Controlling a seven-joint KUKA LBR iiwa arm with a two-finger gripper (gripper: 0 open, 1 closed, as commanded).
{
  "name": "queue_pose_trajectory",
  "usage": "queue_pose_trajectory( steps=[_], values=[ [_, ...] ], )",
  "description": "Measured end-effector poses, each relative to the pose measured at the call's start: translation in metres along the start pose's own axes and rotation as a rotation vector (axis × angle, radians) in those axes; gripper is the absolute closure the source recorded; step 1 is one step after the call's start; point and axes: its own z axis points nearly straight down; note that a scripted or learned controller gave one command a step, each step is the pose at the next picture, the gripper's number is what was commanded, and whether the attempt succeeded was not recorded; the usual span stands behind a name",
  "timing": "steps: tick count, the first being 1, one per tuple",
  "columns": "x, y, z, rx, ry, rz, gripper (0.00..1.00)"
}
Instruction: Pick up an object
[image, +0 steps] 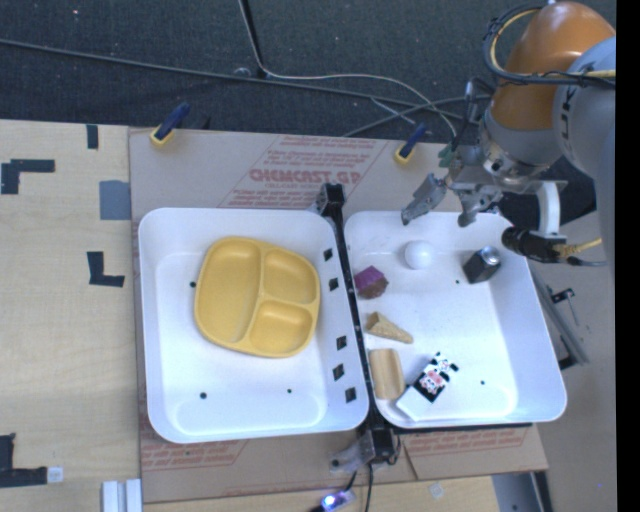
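Gripper (445, 206) hung over upper edge of right bin (520, 330), upper right of frame, fingers apart w/ nothing between them. Just below it in that bin: white ball (419, 254), and to its right a small dark grey block (481, 265). Purple object (371, 281) sat near bin's left wall, tan wedge (388, 328) below that, tan block (386, 373) lower still, black-and-white patterned item (436, 378) at lower centre. Left bin (170, 330) held a yellow divided plate (257, 296).
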Motion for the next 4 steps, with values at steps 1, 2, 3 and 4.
queue_pose_trajectory(
  steps=[1, 2, 3, 4],
  values=[
    [0.0, 0.002, -0.009, -0.013, -0.001, -0.003, 0.0],
    [-0.001, 0.005, 0.036, -0.009, -0.003, -0.002, 0.0],
    [0.003, 0.007, 0.1, -0.009, -0.003, -0.003, 0.0],
    [0.011, 0.015, 0.126, -0.027, -0.002, -0.004, 0.0]
  ],
)
